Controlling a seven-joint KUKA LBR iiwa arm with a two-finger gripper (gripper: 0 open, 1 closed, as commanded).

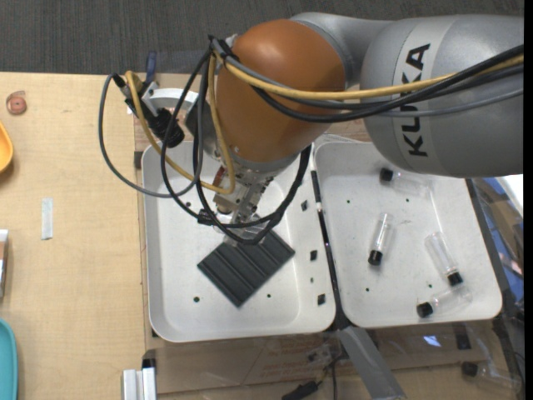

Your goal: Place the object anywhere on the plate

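Plate point(246, 267), dark and ribbed, lies beneath the tool point(243, 211); tool's state I cannot tell.

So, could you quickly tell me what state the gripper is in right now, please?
Gripper: cannot be told; it sits low over the dark ridged plate.

The arm point(433, 82) is grey with black lettering and an orange band point(279, 90); black and yellow cables point(158, 123) loop off it. Both bins point(171, 307) are white with small black specks. The plate point(246, 265) in the left bin is dark grey and ribbed. The tubes point(379, 238) in the right bin are clear with black caps. The bench point(67, 223) is pale wood.
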